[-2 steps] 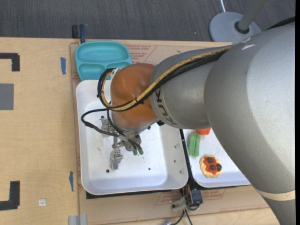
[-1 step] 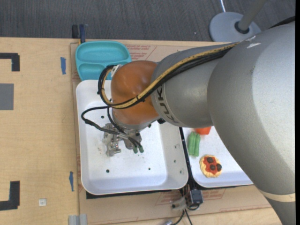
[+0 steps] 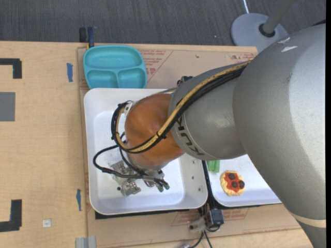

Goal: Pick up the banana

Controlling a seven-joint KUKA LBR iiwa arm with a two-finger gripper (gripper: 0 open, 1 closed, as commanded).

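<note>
My grey arm with its orange band (image 3: 150,130) reaches from the right down into the left white bin (image 3: 98,138). The gripper (image 3: 135,182) hangs low near the bin's front, seen from above among cables and metal parts. The arm's bulk covers most of the bin floor beneath it. No banana can be made out.
A teal divided tray (image 3: 115,66) lies behind the left bin. In the right bin (image 3: 258,198) sit a small pizza-like toy (image 3: 232,182) and a green piece (image 3: 213,165) by the dividing wall. A grey stand base (image 3: 256,29) is on the floor at the back.
</note>
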